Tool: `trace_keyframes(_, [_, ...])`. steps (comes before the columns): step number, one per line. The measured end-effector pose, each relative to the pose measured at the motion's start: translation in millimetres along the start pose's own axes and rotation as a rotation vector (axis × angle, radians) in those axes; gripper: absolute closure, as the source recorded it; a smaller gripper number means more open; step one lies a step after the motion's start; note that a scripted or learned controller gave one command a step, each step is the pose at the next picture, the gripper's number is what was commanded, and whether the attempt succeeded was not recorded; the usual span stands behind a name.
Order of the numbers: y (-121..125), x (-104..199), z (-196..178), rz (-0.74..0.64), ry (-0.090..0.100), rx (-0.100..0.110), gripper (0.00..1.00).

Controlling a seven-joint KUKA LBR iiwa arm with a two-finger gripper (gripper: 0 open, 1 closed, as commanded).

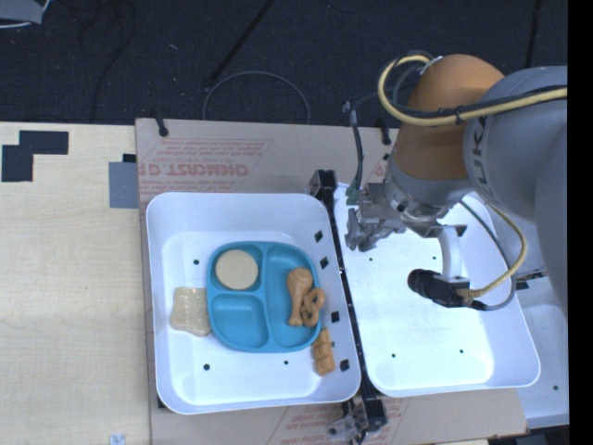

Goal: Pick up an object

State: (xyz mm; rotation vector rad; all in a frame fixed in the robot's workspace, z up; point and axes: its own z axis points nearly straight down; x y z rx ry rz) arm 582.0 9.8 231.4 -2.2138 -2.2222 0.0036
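Camera view: gripper [363,233] low over right bin [445,341]

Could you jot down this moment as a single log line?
arm: above right bin | gripper: near bin divider, holding nothing seen | blue tray: left bin, food on it

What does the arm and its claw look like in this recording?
The arm is bulky and grey, with a rounded orange band above the wrist. A yellow cable loops over that band, and another trails below. The claw is a small grey metal assembly; a black cylindrical part juts out nearby.
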Motion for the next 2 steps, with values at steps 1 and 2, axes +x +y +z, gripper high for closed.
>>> trace_keyframes(1, [12.2,52.9,-8.3,0.000,-0.002,-0.003,1.00])
trace_keyframes(2, [17.7,99.1,-7.4,0.000,-0.001,-0.002,1.00])
